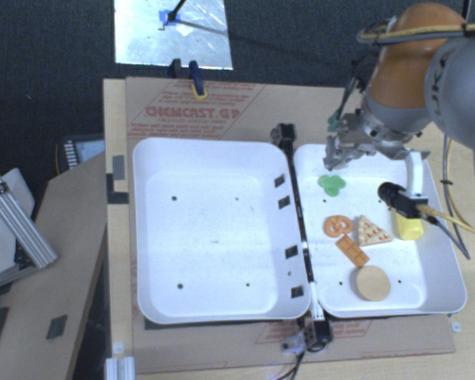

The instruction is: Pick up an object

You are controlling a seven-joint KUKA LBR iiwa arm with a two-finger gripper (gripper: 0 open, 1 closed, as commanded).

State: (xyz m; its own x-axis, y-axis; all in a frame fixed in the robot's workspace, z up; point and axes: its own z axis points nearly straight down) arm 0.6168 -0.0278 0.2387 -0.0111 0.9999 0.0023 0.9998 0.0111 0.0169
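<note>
Nearest the lens, a round tan disc (pixel 373 283) is seen at 6 o'clock in the right bin (pixel 435 275). At 11 o'clock from the disc an orange ridged bar (pixel 351 249) lies. Just beyond the bar, an orange pretzel shape (pixel 338 226) and a triangular cracker (pixel 372 232) are set side by side. A small green piece (pixel 331 184) is found at 11 o'clock in that bin. The claw (pixel 332 162) is held just above the green piece, at its 12 o'clock. Whether the claw is open or closed cannot be told. The left bin (pixel 214 236) adjoins at 9 o'clock.
</note>
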